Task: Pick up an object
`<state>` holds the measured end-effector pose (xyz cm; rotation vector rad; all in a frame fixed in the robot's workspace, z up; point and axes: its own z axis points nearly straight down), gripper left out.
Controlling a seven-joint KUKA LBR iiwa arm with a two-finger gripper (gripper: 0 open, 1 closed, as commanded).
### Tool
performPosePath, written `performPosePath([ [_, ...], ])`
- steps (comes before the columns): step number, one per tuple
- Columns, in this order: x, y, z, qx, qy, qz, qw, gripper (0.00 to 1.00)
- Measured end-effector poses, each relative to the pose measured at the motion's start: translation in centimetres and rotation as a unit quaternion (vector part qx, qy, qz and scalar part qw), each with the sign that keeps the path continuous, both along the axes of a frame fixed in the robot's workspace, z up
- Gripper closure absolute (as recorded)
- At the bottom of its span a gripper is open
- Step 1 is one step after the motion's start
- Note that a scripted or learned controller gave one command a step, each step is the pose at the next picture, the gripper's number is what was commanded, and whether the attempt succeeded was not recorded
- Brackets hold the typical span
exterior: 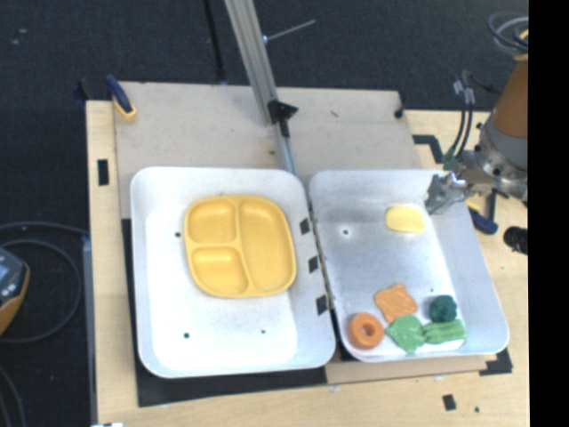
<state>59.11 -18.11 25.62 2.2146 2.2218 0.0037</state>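
Note:
The right bin [373, 265] holds a pale yellow lump [405, 219] near its far right side. At its near edge lie an orange ring [365, 330], an orange flat piece [396, 302], a dark green ball [443, 309] and a light green piece [424, 333]. My gripper [442, 194] hangs over the bin's far right rim, just right of the yellow lump, with nothing seen in it. The arm's orange band [511, 105] rises at the right edge.
The left bin [160, 327] bears a yellow divided plate [240, 245]. A metal post [253, 52] slants up from the bench behind the bins. Cables lie on the dark floor at the left.

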Motion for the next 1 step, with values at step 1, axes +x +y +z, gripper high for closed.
performPosePath([
  [1, -0.21, 5.28, -1.18, 0.0006, 0.002, 0.001, 1.0, 1.0],
])
